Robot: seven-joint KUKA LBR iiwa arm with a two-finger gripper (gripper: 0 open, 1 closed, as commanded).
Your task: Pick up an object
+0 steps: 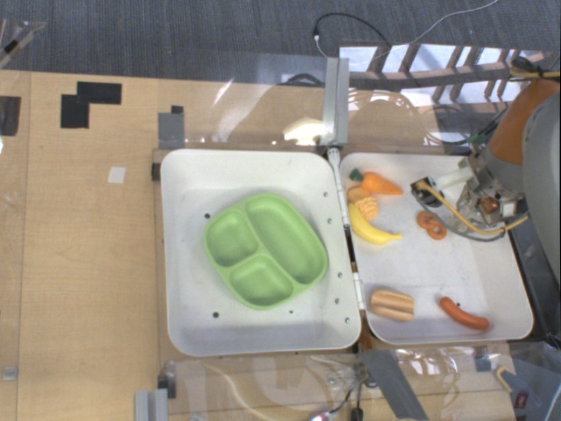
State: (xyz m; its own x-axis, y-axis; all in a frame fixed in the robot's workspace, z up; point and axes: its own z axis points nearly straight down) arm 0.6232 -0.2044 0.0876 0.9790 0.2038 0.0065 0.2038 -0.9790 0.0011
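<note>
Just right of the banana (372,228), in the right bin (493,270), a small orange-red slice (431,224) lies flat. It is the object nearest the gripper (475,207), which hangs further right of the banana and a little beyond the slice. I cannot tell whether the gripper is spread or closed. The slice is probably light, stiff toy plastic, thin and low, so it likely needs pinching across its edges from straight above. The thicker banana looks easier to hold across its middle.

The left bin (180,314) and right bin (501,274) are white. The plate (266,250) is light green. At the right of the frame lie an orange carrot (382,183) with a green top, a yellow banana (372,229), a tan bun (391,304) and a red-orange sausage (463,314). The table (79,261) is pale wood, with black blocks (88,103) at upper left.
</note>
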